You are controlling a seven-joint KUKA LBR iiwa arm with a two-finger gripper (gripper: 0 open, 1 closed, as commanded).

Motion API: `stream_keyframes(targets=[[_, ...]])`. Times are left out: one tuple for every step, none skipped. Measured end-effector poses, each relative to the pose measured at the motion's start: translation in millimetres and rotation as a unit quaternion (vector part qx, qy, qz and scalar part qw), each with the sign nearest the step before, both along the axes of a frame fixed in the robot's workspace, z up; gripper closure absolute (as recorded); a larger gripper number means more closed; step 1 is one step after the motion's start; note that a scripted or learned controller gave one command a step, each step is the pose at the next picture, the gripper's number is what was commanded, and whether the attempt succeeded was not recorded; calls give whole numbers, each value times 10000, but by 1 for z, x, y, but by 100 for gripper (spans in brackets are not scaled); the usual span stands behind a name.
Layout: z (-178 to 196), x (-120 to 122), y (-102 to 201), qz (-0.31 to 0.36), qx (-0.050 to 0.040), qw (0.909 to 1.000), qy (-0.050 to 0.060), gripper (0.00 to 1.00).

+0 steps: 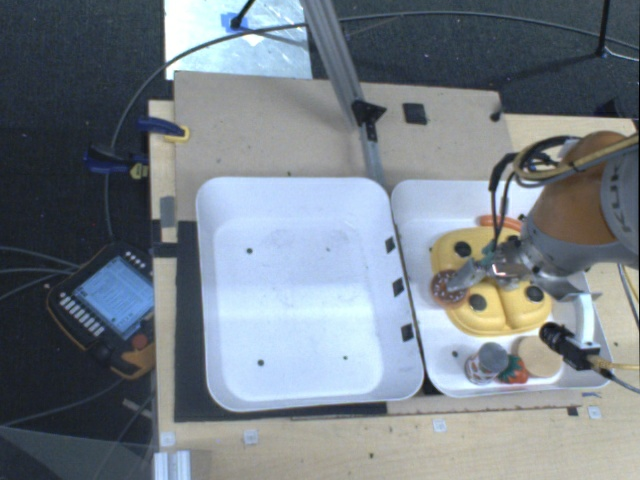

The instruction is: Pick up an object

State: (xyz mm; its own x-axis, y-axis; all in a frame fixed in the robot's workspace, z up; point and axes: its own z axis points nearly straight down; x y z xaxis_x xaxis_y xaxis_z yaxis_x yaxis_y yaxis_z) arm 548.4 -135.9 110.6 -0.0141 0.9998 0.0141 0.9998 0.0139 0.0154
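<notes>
Right white plastic bin (410, 268): one yellow lumpy plastic toy (480, 288), one brown ring (444, 286), one grey round piece (490, 358), one tan disc (540, 358). My gripper (497, 264) sits over the yellow toy; grip state: can't tell. Left white bin (215, 298) beside it.

You have two bins side by side: the left bin (295, 388), and the right bin (412, 208) with a moulded toy (490, 303); smaller items (492, 363) lie nearer you.

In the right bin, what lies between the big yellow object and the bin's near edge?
In the camera view, a small grey-and-red object and a pale round piece lie between the yellow object and the near rim of the right bin.
</notes>
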Motion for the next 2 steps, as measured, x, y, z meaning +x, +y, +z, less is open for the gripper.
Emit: stream_keyframes(targets=[[15,5,6,17,63,10000,-36,100],[75,10,14,-35,-78,10000,42,100]])
